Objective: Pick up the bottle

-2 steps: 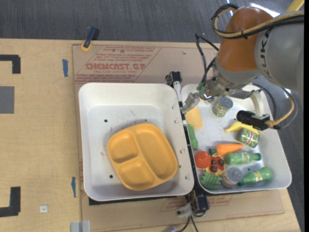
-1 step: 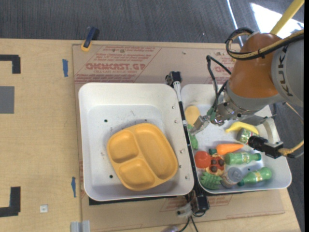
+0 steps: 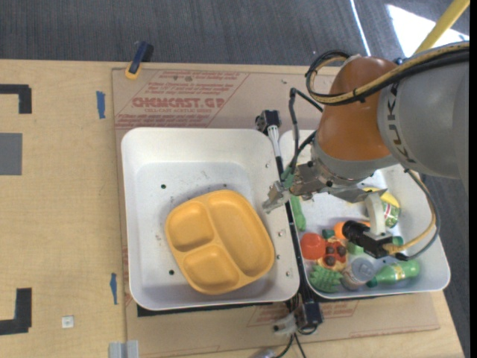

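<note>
The green bottle (image 3: 393, 274) lies at about 5 o'clock in the right bin (image 3: 440, 267), among other toys. The tool (image 3: 287, 192) hangs over the bins' middle edge; I cannot tell its grip. A yellow tray (image 3: 218, 239) sits in the left bin (image 3: 149, 170).

a yellow divided tray (image 3: 218, 240) is seen lying in the left white bin (image 3: 149, 155), toward its near right corner. right of that bin, in the right white bin (image 3: 440, 263), small toy foods are heaped, a red piece (image 3: 313, 246) among them.
</note>
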### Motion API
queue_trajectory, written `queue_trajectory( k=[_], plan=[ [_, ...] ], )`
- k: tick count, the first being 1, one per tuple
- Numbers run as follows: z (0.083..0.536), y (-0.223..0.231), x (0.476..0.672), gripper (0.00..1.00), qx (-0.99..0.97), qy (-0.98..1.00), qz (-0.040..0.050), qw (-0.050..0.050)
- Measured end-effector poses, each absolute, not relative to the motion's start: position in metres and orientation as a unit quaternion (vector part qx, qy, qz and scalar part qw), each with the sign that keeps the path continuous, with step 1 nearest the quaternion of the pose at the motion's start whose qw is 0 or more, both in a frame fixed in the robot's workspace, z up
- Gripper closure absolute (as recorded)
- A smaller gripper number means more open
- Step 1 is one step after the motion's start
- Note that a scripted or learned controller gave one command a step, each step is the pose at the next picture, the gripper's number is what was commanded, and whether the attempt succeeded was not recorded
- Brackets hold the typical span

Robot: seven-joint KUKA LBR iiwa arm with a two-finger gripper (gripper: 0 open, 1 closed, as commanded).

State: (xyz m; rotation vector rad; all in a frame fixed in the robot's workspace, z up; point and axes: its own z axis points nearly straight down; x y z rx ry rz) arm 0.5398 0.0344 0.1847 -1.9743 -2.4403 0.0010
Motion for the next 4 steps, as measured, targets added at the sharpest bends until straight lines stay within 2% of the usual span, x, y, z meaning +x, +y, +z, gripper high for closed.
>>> queue_trajectory(
  k=[1,2,3,4],
  plan=[
    [0.195,0.034,0.541,1.00,-0.630,-0.777,-0.0005,0.000],
    [0.184,0.016,0.479,1.00,-0.570,-0.822,0.0004,0.001],
    [0.184,0.016,0.479,0.00,-0.570,-0.822,0.0002,0.001],
    [0.194,0.016,0.480,1.00,-0.570,-0.821,-0.0006,0.000]
  ],
)
